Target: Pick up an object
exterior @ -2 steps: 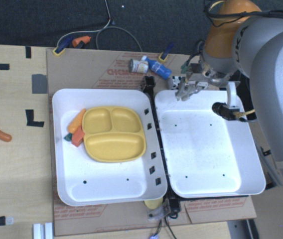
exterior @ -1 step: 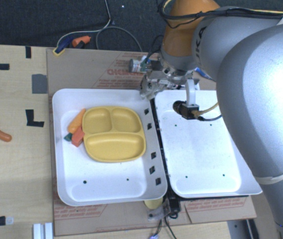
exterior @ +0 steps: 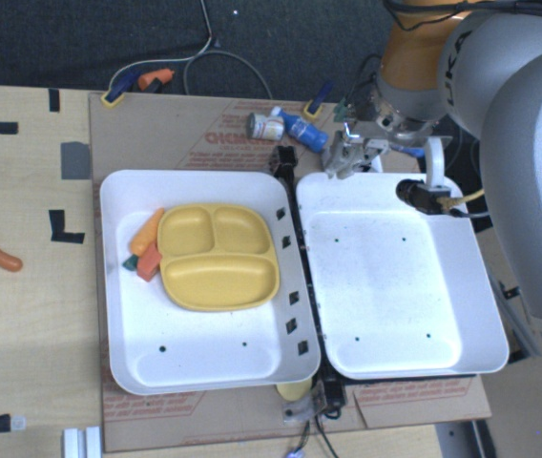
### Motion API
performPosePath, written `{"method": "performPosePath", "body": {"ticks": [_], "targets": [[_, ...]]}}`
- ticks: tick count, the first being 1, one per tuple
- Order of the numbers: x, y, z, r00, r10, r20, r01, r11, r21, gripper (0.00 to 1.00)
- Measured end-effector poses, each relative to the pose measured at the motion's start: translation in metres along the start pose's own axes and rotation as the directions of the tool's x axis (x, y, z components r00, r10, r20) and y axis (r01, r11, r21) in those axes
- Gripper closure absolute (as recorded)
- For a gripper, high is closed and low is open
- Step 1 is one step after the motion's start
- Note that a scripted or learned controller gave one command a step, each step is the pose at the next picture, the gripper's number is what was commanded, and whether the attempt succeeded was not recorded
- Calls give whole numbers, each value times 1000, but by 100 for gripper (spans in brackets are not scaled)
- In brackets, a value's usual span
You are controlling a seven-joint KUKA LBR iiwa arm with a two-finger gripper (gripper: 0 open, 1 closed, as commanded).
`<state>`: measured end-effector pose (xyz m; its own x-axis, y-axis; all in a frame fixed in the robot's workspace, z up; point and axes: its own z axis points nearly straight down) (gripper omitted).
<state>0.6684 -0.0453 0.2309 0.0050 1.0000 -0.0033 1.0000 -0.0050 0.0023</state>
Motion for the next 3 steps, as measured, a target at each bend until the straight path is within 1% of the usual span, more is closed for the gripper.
{"method": "performPosePath", "body": {"ticks": [1,2,3], "targets": [[-3,-1,32,1000,-5,-2,5,1000,5,100],[-50,0,-15,1000,-3,-1,3,1000,-1,100],[30,-2,51,1000,-12,-6,12,1000,9,100]]}}
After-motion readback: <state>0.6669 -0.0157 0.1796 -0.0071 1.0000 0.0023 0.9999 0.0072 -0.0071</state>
